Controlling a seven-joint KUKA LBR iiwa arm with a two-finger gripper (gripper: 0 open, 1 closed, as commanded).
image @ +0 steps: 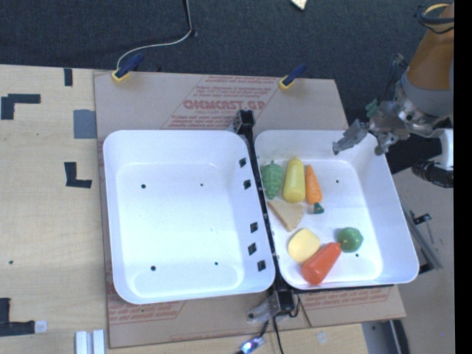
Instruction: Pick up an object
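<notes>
The right bin holds a green ridged vegetable, a yellow corn-like piece, an orange carrot, a tan wedge, a yellow lemon-like lump, a red pepper and a small green ball. My gripper hovers over the bin's far right corner, up and to the right of the carrot. Its two fingers are spread apart with nothing between them.
The left bin lies beside the right one, with a black divider between them. Both rest on a cardboard sheet held by blue-and-yellow clamps. A cable runs across the dark floor behind.
</notes>
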